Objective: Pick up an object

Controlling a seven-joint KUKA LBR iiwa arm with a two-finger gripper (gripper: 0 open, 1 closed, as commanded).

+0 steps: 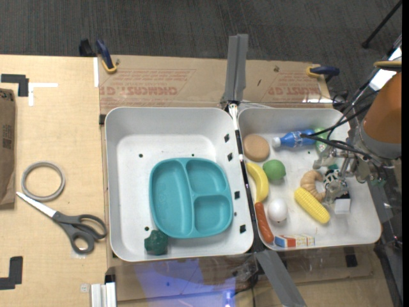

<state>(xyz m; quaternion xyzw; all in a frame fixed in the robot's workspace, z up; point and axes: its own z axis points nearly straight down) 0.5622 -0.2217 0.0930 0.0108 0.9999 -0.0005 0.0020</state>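
1. Camera view puts the gripper low in the right bin, among the toy food near the corn cob and a tan pastry; I cannot tell how it is set.
2. Risk: the crowding could make it nudge the corn or catch two items, and the round white egg may roll off.
3. Reversed print on the cardboard behind the bins is not legible enough to read; the small carton has unreadable print.
4. Left bin holds a teal divided plate.
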